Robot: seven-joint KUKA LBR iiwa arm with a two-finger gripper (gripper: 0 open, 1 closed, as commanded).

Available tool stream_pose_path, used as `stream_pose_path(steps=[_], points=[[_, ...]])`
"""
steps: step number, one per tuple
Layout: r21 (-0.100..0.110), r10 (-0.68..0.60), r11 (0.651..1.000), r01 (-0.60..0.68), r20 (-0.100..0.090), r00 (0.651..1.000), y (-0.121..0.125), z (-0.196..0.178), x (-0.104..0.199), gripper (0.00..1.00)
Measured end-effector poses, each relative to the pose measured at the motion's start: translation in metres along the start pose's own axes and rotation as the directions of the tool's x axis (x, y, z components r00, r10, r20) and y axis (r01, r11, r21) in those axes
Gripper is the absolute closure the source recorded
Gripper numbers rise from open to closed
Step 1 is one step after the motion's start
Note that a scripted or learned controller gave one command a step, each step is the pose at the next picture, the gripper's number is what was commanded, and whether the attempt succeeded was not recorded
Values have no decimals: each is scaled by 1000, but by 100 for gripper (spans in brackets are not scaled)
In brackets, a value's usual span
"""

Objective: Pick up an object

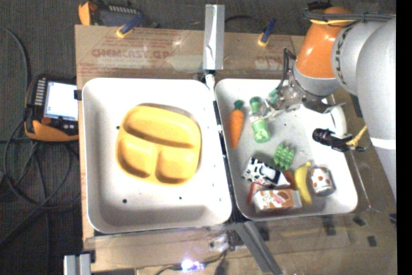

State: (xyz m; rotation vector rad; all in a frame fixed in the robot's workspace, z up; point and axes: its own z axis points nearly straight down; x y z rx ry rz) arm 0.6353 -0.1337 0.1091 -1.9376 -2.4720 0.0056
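The green bottle (260, 124) is my likeliest target: it lies in the upper-left part of the right bin (351, 206), long axis running roughly up and down the view with a slight tilt, cap end toward the far wall. My gripper (275, 104) sits just up and to the right of it, right at the bottle's cap end, so I judge the coming move to be a short drop down and left. I cannot tell how the gripper is set; the tip is too small and cluttered to read, and I see nothing clearly held.

The carrot (236, 125) lies just left of the bottle, nearly parallel to it, near the bin's left wall, which leaves little room on that side. A green block (284, 155) sits below and right, near but apart. Further toward the front are a black-and-white toy (261, 171), a red-and-white carton (277, 198), a banana (302, 185) and a small can (320, 180), bunched together. The left bin (96, 203) holds a yellow tray (159, 143). Both bins rest on the bench (148, 51).
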Motion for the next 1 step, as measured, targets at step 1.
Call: stream_pose_path(steps=[1], points=[[-2, 41, 999, -41, 0, 999, 41, -75, 39, 100]])
